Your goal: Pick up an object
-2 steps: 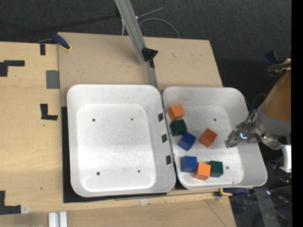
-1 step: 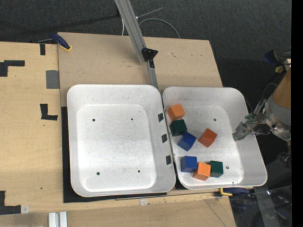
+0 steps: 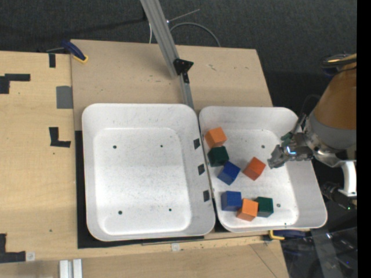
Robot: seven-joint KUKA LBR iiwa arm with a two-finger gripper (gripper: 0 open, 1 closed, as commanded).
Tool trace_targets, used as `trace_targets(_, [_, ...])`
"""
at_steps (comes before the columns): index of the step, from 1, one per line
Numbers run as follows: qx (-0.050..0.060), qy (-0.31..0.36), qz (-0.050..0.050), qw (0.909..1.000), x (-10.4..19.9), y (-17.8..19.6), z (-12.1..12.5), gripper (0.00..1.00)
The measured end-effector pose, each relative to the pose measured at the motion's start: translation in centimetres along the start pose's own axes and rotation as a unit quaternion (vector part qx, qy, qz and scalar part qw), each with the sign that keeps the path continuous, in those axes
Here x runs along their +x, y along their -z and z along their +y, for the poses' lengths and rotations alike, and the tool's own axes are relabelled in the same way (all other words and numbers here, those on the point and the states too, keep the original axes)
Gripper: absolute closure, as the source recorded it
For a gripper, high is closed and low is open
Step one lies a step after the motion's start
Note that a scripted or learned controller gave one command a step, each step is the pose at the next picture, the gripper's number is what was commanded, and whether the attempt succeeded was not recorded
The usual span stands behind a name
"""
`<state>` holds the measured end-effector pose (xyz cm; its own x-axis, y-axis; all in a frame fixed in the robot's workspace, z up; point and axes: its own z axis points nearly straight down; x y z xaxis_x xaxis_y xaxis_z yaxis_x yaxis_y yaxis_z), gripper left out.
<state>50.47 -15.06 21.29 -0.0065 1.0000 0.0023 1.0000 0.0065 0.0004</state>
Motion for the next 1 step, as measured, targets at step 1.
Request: trace_targets(1, [0.001,0.0,0.0,1.0,4.35,0.26,0.0,1.0])
